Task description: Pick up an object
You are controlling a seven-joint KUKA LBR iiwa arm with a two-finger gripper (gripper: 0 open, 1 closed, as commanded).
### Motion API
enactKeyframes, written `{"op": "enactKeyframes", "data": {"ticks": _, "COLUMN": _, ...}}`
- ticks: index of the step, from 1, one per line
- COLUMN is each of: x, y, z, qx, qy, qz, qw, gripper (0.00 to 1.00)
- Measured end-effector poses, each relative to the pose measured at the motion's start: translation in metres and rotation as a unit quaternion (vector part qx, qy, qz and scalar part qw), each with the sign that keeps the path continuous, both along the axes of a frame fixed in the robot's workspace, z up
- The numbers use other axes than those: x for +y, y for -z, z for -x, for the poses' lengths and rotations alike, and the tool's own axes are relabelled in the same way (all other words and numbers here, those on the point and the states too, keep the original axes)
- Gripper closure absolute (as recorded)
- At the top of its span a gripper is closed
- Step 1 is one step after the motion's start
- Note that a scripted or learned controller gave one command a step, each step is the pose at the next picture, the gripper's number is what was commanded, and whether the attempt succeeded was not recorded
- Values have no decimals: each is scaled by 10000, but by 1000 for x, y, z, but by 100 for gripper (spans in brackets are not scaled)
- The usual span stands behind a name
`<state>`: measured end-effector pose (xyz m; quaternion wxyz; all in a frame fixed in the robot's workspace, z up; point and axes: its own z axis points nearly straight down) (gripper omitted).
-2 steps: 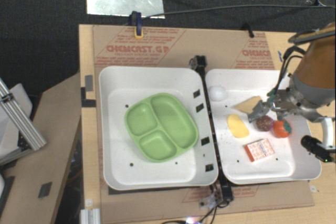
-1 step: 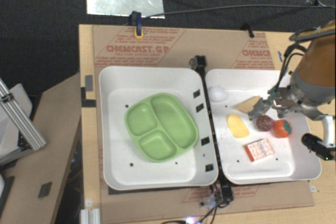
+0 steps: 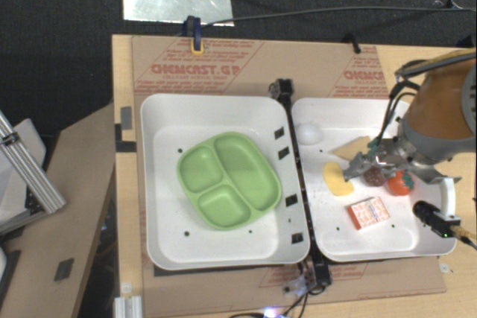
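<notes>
Orange carton (image 3: 369,213) flat, long axis tilted up-right, below gripper (image 3: 370,165).

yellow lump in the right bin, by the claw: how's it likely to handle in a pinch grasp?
The yellow lump looks rounded and smooth, so it may slip or roll from a pinch. It seems small, probably light. It lies close to the claw, so a nudge could shift it.

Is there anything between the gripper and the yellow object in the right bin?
Nothing visible stands between them. The gripper hangs over the right bin, just right of the yellow object. A dark reddish object and an orange-red one lie on the gripper's other side.
</notes>
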<state>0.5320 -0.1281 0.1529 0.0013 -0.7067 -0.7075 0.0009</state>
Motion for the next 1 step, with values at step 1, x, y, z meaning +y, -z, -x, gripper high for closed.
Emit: {"op": "enactKeyframes", "data": {"ticks": 1, "x": 8, "y": 58, "z": -5, "qx": 3, "qy": -4, "qz": -6, "qw": 10000, "gripper": 0}}
